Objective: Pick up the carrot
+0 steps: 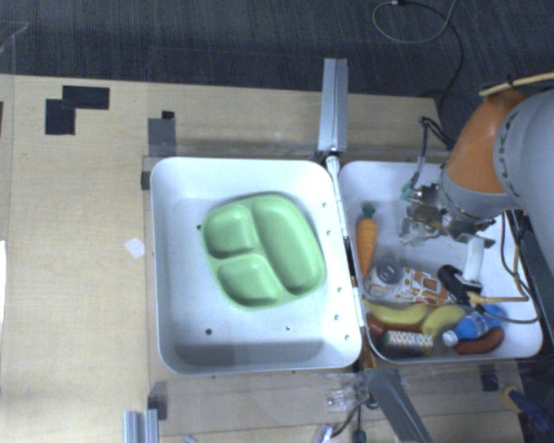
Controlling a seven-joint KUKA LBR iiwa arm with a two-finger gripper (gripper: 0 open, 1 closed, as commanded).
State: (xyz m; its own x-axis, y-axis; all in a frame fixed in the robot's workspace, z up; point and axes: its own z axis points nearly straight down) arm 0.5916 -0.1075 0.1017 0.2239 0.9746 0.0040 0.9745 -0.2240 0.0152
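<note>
- The end effector [423, 221] hangs over the upper half of the right bin [388, 185]. From this angle I cannot tell whether it is wide or narrow, and nothing is visibly held in it.
- The carrot [366, 243] lies near the end effector at about its 8 o'clock. It rests flat, running 12 to 6 with its green top at 12, close along the bin's 9 o'clock wall.
- Risk: with the carrot so close to that wall, a descent drifting toward 9 o'clock could strike the rim instead of straddling the carrot.
- Risk: the carrot is round and tapered, so a grip near the thin end could let it roll or slip out.
- At the carrot's 5 o'clock, just beside its tip, sits a small can [385, 273], and past that are bananas [415, 319]. A grasp set too far toward 6 could nudge or catch the can.
- The left bin [166, 247] holds a green divided plate [263, 247], well clear of the work.
</note>
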